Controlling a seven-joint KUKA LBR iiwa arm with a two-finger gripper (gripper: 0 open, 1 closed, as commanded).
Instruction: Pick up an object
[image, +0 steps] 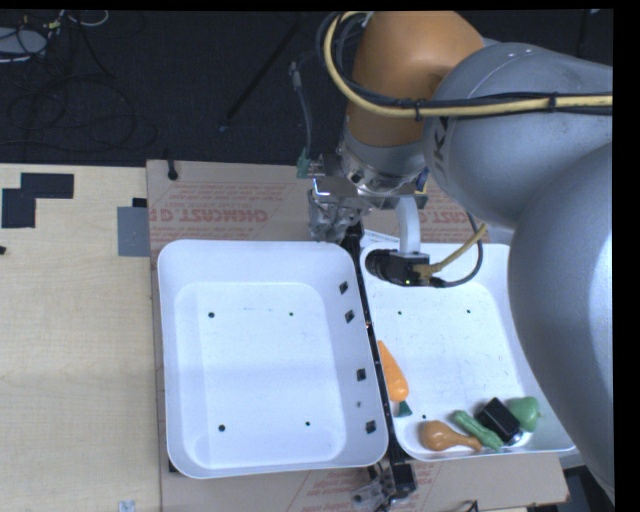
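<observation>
Arm (520, 150): grey, with an orange band at upper centre; fills the right side of the frame from top to bottom and reaches left toward the bins' far edge.
Bench (70, 330): pale wood surface along the left of the frame, with a brown cardboard sheet under the bins.
Left bin (190, 265): shallow white tray, centre-left of the frame; floor bare apart from small dark dots.
Right bin (470, 310): shallow white tray, centre-right, touching the left bin along a dark seam; partly covered by the arm.
Gripper (335, 222): metal assembly at upper centre, above the far ends of the two bins near their seam; whether it is open or closed cannot be told, and nothing is visible in its grasp.
Carrot (393, 373): orange, lying against the right bin's left wall, lower centre.
Green object (523, 409): lower right corner of the right bin, touching a black block (497, 419).
Tan object (445, 436): pear-like, at the bin's near edge, beside the green stem.
</observation>
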